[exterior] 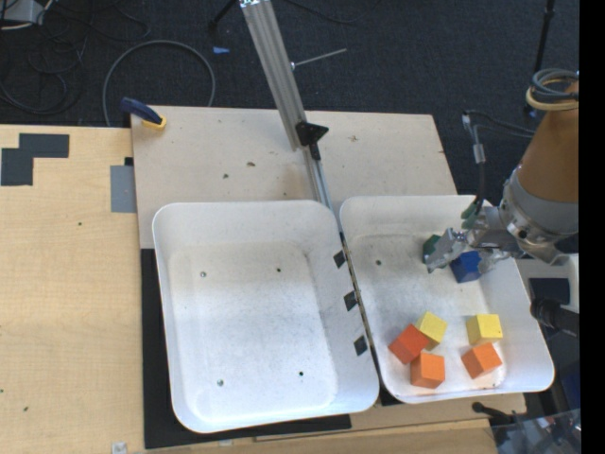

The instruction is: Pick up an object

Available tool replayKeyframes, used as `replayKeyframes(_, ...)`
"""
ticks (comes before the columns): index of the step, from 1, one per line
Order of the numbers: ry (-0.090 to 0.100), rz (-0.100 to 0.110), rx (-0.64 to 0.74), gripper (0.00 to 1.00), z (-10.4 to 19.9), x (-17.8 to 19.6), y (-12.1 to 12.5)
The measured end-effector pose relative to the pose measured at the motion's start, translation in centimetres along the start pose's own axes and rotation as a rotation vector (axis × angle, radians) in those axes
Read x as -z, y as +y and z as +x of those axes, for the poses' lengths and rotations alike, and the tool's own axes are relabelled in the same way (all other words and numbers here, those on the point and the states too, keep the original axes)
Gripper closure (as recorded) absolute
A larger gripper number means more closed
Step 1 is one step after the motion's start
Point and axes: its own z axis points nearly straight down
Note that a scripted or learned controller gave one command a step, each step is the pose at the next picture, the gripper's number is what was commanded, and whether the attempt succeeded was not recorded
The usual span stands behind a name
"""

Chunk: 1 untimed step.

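My gripper [444, 251] hangs low over the upper middle of the right bin [397, 225], reaching in from the right under the orange-banded wrist. A blue block [467, 270] lies right beside it on its lower right, partly tucked under the wrist; whether it is touched or held I cannot make out. Near the bin's front edge sit a yellow cube [432, 327], an orange cube [408, 344], another orange cube [427, 370], a second yellow cube [484, 329] and a third orange cube [483, 360].
The left bin [189, 253] stands beside the right one, with black clips [351, 300] along the shared rim. A slanted aluminium rail [280, 74] rises behind the bins. A blue-and-yellow clamp [143, 113] rests at the bench's far left corner.
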Motion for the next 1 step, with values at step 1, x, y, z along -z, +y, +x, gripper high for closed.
replayKeyframes(1,0.003,0.011,0.003,0.0,3.38,-7.47,-2.41)
